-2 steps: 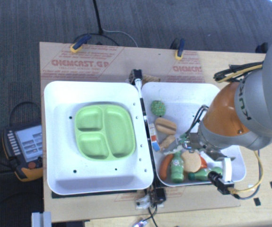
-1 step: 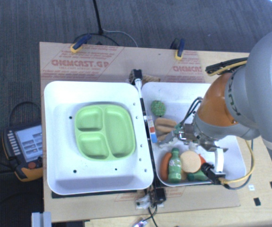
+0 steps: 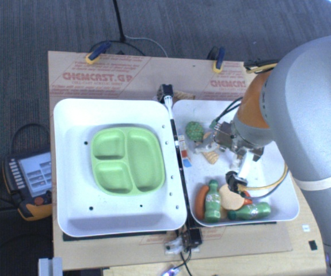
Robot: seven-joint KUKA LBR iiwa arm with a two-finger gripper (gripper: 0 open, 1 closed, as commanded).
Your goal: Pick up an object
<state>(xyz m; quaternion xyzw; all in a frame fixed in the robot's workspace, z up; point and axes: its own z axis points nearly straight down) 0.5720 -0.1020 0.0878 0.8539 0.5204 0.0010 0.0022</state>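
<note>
Pincer (image 3: 216,140): poised over right bin (image 3: 280,171); whether spread or pressed together cannot be told. Green knobbly toy (image 3: 195,131): found just beside the pincer, away from the arm; roundish, no long axis. Tan cone (image 3: 211,156): placed closer, between pincer and green bottle (image 3: 213,203).

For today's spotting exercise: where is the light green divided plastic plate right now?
In the camera view, the light green divided plastic plate lies flat in the middle of the white bin on the left.
</note>
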